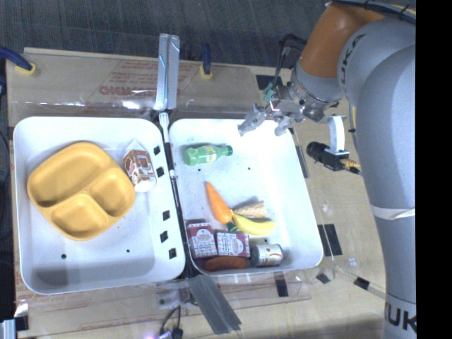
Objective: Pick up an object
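The claw [267,121] hangs with fingers spread and nothing between them over the right bin's [300,189] far edge; this looks like the approach; the green bottle [206,153] lies nearest, so next comes a descent onto it.

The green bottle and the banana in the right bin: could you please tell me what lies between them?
In the camera view, the carrot lies between the green bottle and the banana, with bare white bin floor above it.

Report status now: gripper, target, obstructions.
Gripper open, holding nothing, above right white bin far corner. Green plastic bottle lies nearest, untouched. Nothing between them.
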